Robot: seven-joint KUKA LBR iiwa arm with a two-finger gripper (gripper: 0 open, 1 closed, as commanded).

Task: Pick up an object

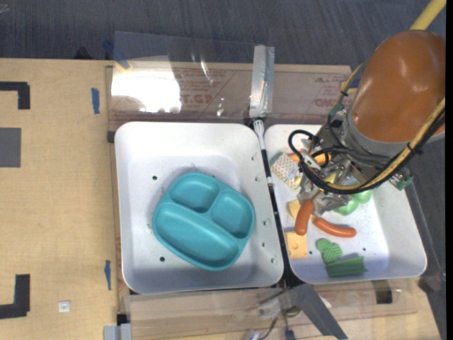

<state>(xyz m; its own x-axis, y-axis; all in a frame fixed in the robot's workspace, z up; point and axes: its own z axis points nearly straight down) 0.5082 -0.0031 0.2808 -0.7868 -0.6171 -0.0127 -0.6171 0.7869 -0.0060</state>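
Two toy sausages [304, 217] and [335, 227] are seen lying in the right bin [407, 250], with green pieces [342, 263] at five o'clock and a yellow wedge [296, 245] at seven. The tool [327, 195] is lowered just above them. A teal divided plate [204, 220] is seen in the left bin [134, 190].
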